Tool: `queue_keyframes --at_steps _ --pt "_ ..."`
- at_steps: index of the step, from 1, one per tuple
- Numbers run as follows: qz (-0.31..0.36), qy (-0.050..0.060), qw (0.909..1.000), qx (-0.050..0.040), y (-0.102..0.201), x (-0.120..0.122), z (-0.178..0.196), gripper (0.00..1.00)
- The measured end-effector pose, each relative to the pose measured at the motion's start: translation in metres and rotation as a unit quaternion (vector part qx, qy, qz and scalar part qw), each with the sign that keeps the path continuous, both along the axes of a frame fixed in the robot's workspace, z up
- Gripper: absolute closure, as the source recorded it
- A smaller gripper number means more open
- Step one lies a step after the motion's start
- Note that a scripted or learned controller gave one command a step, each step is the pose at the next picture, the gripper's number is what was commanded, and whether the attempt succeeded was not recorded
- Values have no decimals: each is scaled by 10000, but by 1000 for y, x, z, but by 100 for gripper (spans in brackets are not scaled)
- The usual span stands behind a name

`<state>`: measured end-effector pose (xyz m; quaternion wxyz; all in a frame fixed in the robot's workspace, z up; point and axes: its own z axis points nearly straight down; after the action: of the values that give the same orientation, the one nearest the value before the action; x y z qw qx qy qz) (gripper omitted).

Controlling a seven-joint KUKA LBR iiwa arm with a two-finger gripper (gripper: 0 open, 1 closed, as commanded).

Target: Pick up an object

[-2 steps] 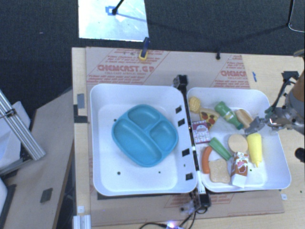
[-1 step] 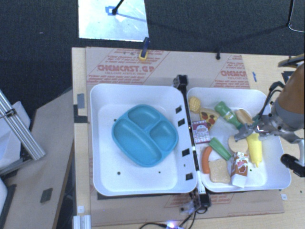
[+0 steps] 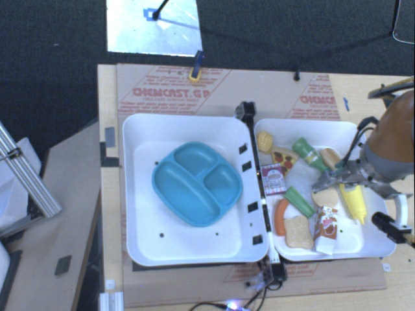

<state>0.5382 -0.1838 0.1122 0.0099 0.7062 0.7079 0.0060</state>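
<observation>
A: Where do you find the objects for picking?

B: Crowded in the right bin: green bottle, yellow bottle, carrot, bread slice. The left bin carries a blue divided plate.

A: And the tool?

B: Low over the yellow bottle, likely because the clutter gives you targets; whether its fingers are parted, you cannot tell.

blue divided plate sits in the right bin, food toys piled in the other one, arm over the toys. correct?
Not quite: the blue divided plastic plate lies in the left white bin, not the right one. The camera view shows it there alone. The rest holds: the toy food, such as the yellow mustard bottle, is piled in the other bin, with the arm's gripper over it.
</observation>
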Motion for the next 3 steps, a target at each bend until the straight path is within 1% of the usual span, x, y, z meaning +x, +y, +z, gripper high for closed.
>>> queue_keyframes --at_steps 1,2,3 --pt "34 117 9999 92 7 3 -28 0" --pt "21 102 9999 68 5 3 -17 100" --pt "4 87 10000 18 1 3 27 100"
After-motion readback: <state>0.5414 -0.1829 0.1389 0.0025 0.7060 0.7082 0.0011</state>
